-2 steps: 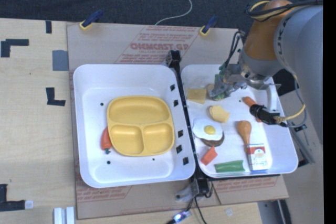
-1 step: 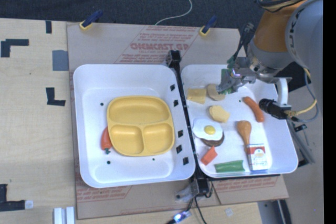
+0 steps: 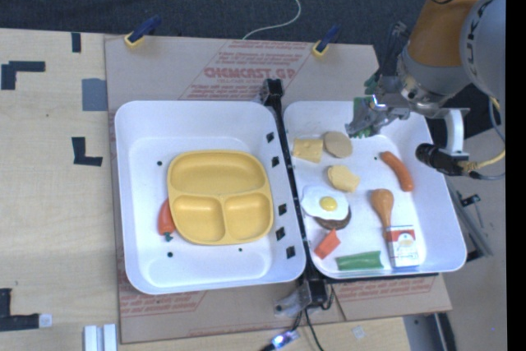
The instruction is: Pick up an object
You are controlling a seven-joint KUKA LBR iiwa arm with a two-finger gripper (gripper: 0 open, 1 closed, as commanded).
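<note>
Your claw (image 3: 360, 126) hangs over the back of the right bin (image 3: 440, 255); you cannot tell how its tips stand.

Nothing shows between its tips. Just beside it lie a tan potato piece (image 3: 337, 144) and a yellow cheese wedge (image 3: 309, 150), with another pale piece (image 3: 343, 177) in front. Further out you see a sausage (image 3: 396, 170), a fried egg on toast (image 3: 326, 205), a drumstick (image 3: 382, 205), a carrot piece (image 3: 327, 242), a green bean pod (image 3: 358, 260) and a small carton (image 3: 403, 247). The left bin (image 3: 140, 123) holds a yellow divided plate (image 3: 220, 196), a red-orange piece (image 3: 166, 219) at its left edge.
</note>
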